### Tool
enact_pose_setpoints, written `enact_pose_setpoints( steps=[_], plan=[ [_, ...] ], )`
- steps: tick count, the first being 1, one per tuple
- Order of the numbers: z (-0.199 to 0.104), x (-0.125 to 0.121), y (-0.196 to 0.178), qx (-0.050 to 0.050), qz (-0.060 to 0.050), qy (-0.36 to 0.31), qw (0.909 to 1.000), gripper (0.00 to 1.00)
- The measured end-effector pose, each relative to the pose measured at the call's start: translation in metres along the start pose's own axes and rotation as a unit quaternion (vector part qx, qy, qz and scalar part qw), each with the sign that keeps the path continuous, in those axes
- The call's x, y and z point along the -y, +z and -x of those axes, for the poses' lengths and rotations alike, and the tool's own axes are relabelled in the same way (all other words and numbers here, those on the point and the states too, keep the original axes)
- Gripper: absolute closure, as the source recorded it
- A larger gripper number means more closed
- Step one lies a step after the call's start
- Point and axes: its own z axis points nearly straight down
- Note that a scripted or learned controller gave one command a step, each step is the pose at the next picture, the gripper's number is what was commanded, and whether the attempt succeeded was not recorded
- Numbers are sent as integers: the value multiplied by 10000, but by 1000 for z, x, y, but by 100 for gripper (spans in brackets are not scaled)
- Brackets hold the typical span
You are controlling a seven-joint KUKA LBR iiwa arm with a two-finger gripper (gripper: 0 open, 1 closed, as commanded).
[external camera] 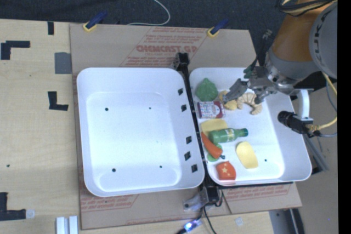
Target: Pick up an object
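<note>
My gripper point(245, 94) hangs over the far part of the right bin point(274, 172), fingers apart, just above a tan lumpy object point(248, 102) that lies on the bin floor. Nothing sits between the fingers. Left of it lie a green leafy toy point(207, 89) and a red and white packet point(210, 110). Nearer the front are a yellow block point(213, 125), a green bottle point(228, 135) on its side, an orange carrot point(210, 145), a yellow lemon point(247, 154) and a red fruit point(226, 171).
The left bin point(131, 134) stands beside the right one, with a black divider strip point(189, 129) between them. Both rest on a cardboard sheet point(153, 46). A black part point(293, 120) of the arm overhangs the right bin's right rim.
</note>
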Motion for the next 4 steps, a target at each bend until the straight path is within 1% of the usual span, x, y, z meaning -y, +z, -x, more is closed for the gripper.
enact_pose_setpoints(
  steps=[1,2,3,4],
  plan=[
    [5,-13,-192,21,101,-6,9999,0],
    [-80,-5,-121,-14,-27,-38,10000,0],
    [-128,65,-26,-12,-78,-17,10000,0],
    [-74,0,-192,21,111,12,9999,0]
  ],
)
